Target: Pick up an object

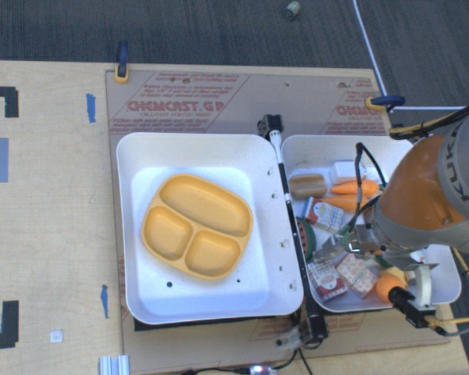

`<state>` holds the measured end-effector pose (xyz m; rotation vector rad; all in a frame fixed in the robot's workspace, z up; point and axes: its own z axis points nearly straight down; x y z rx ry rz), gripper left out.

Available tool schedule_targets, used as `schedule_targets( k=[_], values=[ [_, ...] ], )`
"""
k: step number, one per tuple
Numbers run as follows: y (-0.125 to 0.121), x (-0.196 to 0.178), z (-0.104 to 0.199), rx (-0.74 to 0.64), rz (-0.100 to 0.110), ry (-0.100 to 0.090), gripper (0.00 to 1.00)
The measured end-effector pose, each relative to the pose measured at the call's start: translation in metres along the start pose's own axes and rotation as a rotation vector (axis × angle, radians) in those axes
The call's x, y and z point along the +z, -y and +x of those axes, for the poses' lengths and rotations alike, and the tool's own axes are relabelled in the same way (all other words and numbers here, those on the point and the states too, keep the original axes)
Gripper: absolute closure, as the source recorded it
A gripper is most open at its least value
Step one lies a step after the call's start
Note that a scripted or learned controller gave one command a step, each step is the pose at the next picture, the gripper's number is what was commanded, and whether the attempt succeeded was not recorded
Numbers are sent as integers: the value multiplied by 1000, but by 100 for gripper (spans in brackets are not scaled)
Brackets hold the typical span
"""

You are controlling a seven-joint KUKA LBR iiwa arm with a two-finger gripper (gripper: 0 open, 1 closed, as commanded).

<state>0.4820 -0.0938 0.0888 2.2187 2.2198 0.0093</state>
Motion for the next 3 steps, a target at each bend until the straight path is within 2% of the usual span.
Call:
schedule_targets(
  k=[1,3],
  values=[
    [-2,-11,1,0,-6,-1,100],
    [-4,1,-4,1,-1,4,100]
  ],
)
